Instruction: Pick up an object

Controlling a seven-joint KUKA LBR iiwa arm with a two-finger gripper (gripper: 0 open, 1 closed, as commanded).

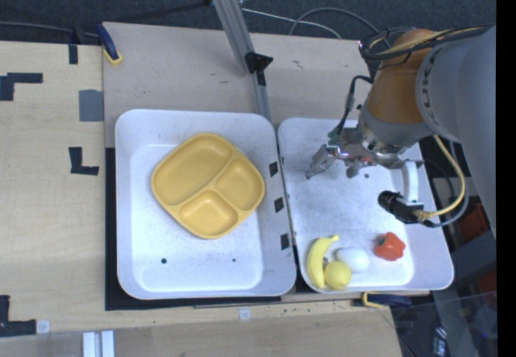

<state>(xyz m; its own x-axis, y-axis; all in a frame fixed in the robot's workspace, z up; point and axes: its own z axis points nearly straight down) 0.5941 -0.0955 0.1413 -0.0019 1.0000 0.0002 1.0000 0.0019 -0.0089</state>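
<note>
1 camera, fixed above the bench, looks down at a slant on 2 white bins side by side. the left bin and the right bin both fit whole, at middling range. dark floor runs along the top of the frame. the arm comes in from the right, large in the frame, nearer the lens than the bins.

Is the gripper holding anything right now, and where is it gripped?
Nothing is held. The gripper hangs open over bare floor of the right bin, apart from the banana, egg and red pepper.
</note>
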